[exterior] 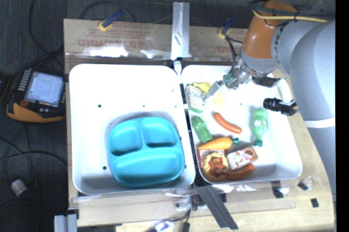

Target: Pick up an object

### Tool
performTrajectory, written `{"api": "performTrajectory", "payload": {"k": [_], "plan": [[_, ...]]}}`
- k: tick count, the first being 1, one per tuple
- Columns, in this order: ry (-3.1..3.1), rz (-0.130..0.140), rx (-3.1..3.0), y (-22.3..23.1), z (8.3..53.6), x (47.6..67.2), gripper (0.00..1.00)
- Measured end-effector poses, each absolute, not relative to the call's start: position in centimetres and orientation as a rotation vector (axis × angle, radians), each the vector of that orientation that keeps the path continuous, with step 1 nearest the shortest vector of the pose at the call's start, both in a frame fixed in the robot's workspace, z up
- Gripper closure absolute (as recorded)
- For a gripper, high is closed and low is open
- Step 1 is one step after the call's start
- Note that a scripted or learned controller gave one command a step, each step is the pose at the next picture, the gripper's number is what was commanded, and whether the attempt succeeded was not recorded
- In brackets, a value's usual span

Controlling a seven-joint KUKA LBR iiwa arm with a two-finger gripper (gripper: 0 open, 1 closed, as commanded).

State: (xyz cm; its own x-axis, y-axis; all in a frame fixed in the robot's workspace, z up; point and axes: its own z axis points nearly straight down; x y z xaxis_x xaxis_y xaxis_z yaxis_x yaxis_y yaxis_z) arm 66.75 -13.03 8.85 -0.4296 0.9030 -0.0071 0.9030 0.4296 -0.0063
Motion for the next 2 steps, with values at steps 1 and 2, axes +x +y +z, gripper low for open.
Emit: {"api": "performTrajectory", "payload": {"k": [1, 2], "plan": [[2.652, -0.009, 1.669, -12.8, 10.1, 67.0, 1.0], [2.432, -0.004, 1.989, -6.1, 18.3, 65.7, 1.0]]}}
